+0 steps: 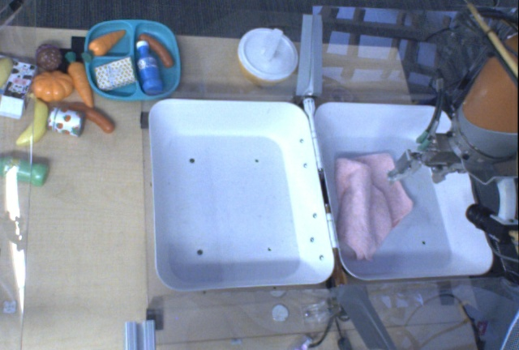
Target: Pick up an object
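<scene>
A crumpled pink cloth (369, 198) lies in the right white bin (454, 259), towards its left side. My gripper (410, 157) hangs over the cloth's upper right edge, coming in from the right below the orange wrist band. It is open, and nothing sits between its fingers. Whether a fingertip (396, 172) touches the cloth I cannot tell.
The left white bin (235, 194) sits beside the right one, with a metal divider between them. Off to the left are a teal plate (166, 40) of toy food, loose toy vegetables and a small can (65, 121). A white lidded cup (268, 55) stands behind the bins.
</scene>
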### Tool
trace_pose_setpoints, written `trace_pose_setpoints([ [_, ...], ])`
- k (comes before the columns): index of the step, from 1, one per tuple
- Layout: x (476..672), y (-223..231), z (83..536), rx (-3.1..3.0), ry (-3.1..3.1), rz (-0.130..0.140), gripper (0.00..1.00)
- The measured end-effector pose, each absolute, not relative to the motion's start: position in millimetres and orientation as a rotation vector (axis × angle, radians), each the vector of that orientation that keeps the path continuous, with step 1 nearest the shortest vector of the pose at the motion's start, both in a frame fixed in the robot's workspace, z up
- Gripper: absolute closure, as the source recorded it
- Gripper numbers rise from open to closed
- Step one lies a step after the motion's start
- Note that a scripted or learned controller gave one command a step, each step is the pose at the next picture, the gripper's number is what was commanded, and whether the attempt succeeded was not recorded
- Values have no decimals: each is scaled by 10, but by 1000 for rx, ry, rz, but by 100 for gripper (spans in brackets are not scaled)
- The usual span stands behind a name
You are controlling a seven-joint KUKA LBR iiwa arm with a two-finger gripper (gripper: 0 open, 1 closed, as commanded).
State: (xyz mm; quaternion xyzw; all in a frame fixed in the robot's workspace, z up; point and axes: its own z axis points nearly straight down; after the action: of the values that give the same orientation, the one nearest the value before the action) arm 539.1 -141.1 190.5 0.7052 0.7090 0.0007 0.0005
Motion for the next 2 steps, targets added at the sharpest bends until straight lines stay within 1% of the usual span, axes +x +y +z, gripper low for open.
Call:
trace_pose_setpoints([
  [1,5404,-1361,958,2066,2361,6,0],
  [2,5055,-1456,910,2057,2353,16,0],
])
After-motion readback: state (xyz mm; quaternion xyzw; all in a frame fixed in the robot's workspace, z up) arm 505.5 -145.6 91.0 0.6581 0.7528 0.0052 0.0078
